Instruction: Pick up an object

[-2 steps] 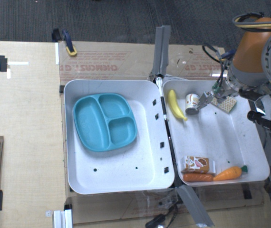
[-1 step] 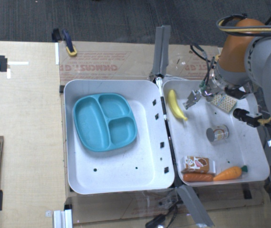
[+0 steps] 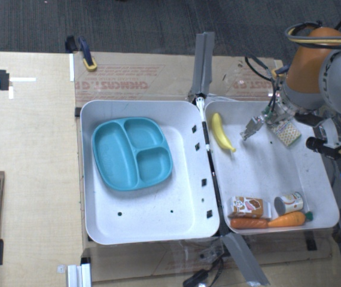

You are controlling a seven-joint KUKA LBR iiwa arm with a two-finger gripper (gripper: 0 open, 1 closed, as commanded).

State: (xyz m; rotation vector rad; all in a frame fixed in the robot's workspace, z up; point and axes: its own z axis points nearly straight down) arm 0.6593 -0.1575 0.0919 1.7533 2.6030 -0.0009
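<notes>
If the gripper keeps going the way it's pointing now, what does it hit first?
Probably the banana: the gripper points left toward it, with bare right-bin floor between. Height is unclear, so it might pass over.

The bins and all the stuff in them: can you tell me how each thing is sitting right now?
Blue plate: flat, right way up, in the left bin.
Banana: lying near the right bin's back left corner.
Carrot: lying along the front wall.
Small can: on its side.
Brown packet: lying flat beside the can.
Gripper: above the right bin, holding nothing.
</notes>
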